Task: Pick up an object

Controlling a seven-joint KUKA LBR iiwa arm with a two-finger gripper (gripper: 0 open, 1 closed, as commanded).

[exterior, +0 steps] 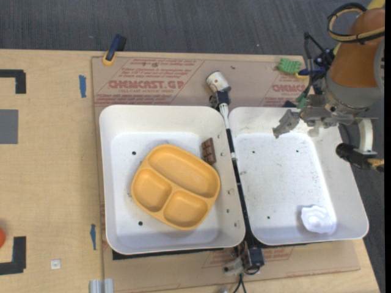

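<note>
Bench surface point(49, 163): light wood, carrying a brown printed board on which two shallow white bins sit side by side, divided by a dark seam

We take the white crumpled object point(317, 219), which looks like cloth or tissue, as the nearest candidate for the pick. It lies in the right bin point(275, 182), in the corner nearest the camera and toward the arm's side, touching or just beside the bin wall. It is a compact lump with no clear long axis, so we judge that approach angle matters little.

Working outward, the floor around it is bare apart from fine specks. The left bin point(116, 163) holds a yellow divided tray point(176, 186), lying flat and turned at a slant, with a small brown block point(208, 151) just beside its far edge.

The gripper point(297, 119) hangs over the far edge of the right bin, on the arm's side. We cannot tell how its claw is set, and we see nothing held in it.

The governing relation: the white object lies toward the camera from the gripper, along the same side of the bin and well apart from it. We judge the next move to be a travel toward the near corner, then a descent. The adjacent bin walls may obstruct closing there
</note>
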